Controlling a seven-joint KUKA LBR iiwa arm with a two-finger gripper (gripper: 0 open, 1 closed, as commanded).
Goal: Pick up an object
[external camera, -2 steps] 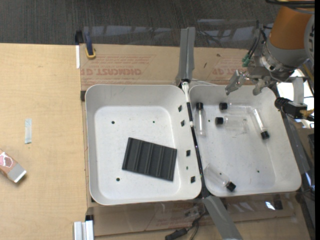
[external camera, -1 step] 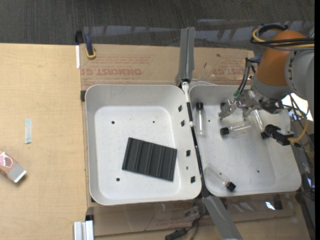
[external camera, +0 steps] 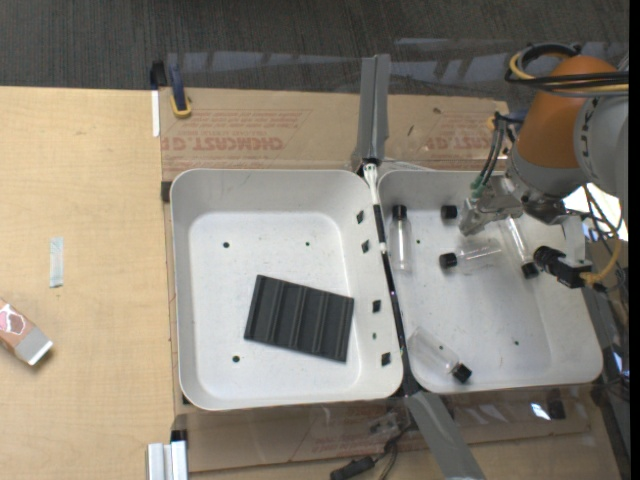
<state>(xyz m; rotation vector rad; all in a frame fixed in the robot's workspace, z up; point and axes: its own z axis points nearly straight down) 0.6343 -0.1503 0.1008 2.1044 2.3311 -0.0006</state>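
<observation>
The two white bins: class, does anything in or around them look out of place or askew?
Mostly no. The dark ribbed panel lies tilted in the left bin. In the right bin, clear black-capped vials lie scattered on their sides, such as one by the divider. A small wrapped item sits outside, on the wooden bench.

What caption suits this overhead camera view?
Arm reaches over right bin of clear vials; left bin holds a ribbed black slab.

camera view: fixed overhead | slanted down | takes in both bins point(external camera: 180, 298) | arm point(external camera: 560, 128) enters right
</observation>
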